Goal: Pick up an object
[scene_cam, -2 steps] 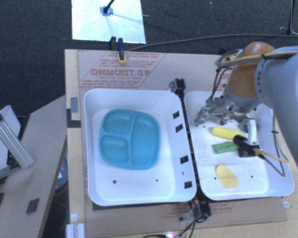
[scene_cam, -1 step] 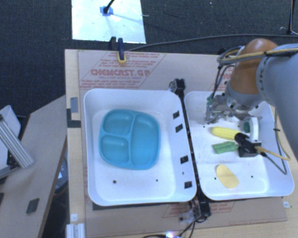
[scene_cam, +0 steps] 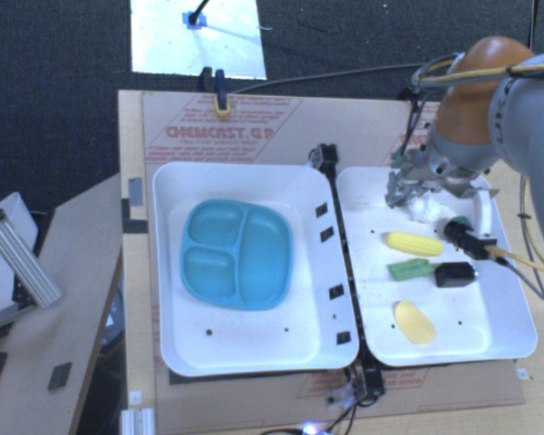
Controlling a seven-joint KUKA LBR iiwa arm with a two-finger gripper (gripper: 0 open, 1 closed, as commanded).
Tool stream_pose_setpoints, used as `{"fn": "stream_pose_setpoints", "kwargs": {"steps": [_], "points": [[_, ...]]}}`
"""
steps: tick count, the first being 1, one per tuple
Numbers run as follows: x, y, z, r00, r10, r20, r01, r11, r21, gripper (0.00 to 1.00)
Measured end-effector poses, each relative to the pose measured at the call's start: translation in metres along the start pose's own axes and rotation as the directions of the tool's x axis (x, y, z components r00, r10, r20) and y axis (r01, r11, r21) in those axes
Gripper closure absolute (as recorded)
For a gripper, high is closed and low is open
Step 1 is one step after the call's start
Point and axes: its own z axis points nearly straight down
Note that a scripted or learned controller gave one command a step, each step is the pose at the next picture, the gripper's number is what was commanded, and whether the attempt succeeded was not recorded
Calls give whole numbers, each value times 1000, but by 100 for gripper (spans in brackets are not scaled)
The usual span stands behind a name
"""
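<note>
The scene is lit evenly and brightly from above; the two white bins point(scene_cam: 254, 188) are rendered near overexposure. Soft, short shadows are cast beneath the arm point(scene_cam: 490, 98). Glare is seen on a pale sheet point(scene_cam: 163, 25) at top. Slight softness is noted throughout.
</note>
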Motion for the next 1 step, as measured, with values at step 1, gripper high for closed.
{"fn": "stream_pose_setpoints", "kwargs": {"steps": [1], "points": [[0,2,-50,1000,0,0,0,1000,1,100]]}}
